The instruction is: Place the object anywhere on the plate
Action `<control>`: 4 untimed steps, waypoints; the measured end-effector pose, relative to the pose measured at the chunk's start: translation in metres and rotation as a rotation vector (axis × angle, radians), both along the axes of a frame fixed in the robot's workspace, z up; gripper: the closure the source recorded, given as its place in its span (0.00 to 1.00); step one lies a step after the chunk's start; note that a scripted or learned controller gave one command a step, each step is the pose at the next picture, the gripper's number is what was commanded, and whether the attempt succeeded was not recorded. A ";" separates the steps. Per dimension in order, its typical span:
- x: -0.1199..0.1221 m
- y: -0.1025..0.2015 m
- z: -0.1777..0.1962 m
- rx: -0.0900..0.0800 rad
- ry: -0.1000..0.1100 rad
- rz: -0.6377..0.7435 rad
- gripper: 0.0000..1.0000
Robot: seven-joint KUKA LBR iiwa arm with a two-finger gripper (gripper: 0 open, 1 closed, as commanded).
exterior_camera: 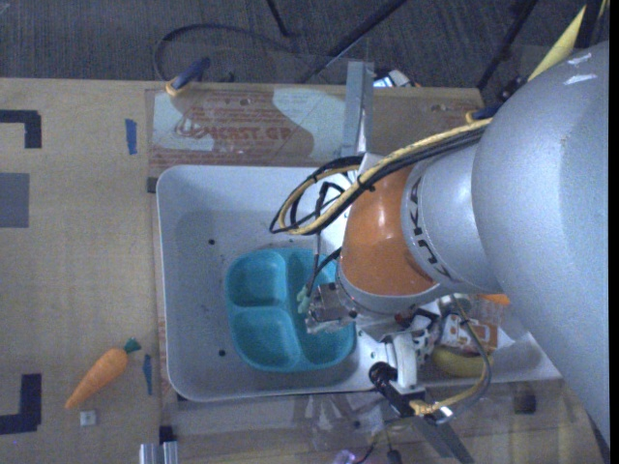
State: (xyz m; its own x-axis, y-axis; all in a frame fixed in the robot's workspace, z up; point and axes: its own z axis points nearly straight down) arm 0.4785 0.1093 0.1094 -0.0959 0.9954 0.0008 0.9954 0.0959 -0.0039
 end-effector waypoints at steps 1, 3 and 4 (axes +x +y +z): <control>0.032 0.102 0.059 0.000 -0.003 -0.120 1.00; 0.009 0.035 0.036 -0.001 0.000 0.009 1.00; 0.000 0.104 0.062 0.000 -0.005 0.287 1.00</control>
State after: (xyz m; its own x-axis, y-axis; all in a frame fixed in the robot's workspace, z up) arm 0.4788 0.2135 0.1709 -0.3738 0.9275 -0.0003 0.9275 0.3738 0.0014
